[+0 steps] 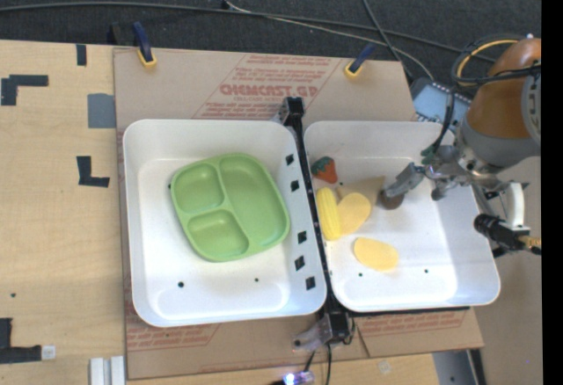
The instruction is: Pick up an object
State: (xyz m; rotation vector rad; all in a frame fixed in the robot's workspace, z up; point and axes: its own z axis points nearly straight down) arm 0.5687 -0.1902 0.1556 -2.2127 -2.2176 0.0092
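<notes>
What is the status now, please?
Pincer low in right bin, holding nothing seen. Yellow pieces beside it, untouched. Nothing blocking.

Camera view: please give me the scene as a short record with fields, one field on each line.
left bin: shallow white bin holding a light green plastic tray with three compartments
right bin: shallow white bin holding a yellow corn-shaped toy, a pale yellow heart-shaped piece, a yellow oval piece and a small orange and green toy
tool: dark tip low over the right bin, right of the heart-shaped piece
tool holding: nothing seen between its fingers
</notes>
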